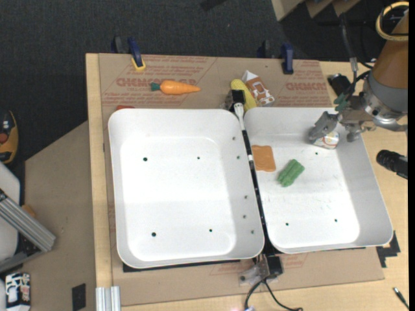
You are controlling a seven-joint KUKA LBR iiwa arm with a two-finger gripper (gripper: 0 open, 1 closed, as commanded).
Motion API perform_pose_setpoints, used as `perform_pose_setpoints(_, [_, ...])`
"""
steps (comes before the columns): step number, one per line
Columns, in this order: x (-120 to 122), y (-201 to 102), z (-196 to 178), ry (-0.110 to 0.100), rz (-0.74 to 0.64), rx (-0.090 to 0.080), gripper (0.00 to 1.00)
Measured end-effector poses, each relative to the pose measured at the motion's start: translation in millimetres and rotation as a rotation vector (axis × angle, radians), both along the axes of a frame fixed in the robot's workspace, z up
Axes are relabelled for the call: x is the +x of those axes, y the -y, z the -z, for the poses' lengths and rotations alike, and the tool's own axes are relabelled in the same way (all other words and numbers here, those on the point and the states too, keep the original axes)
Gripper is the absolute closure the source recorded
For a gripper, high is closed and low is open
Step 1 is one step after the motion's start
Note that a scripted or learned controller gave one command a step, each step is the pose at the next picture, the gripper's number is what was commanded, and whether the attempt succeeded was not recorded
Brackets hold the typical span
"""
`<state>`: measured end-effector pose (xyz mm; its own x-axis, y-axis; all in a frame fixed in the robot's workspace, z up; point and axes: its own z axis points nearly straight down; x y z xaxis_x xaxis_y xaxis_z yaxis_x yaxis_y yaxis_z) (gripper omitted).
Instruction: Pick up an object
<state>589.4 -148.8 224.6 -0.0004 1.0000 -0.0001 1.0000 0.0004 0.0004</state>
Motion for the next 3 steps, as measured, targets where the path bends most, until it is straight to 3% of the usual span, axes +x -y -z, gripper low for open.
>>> perform_pose_setpoints(1, [28,-37,147,-0.004,-0.002,0.004,0.00])
perform_pose_setpoints(2, [29,-33,128,0.004,0.001,-0.001,1.00])
perform_pose_setpoints(3, [-32,-49,141,-0.008,0.002,0.003,1.00])
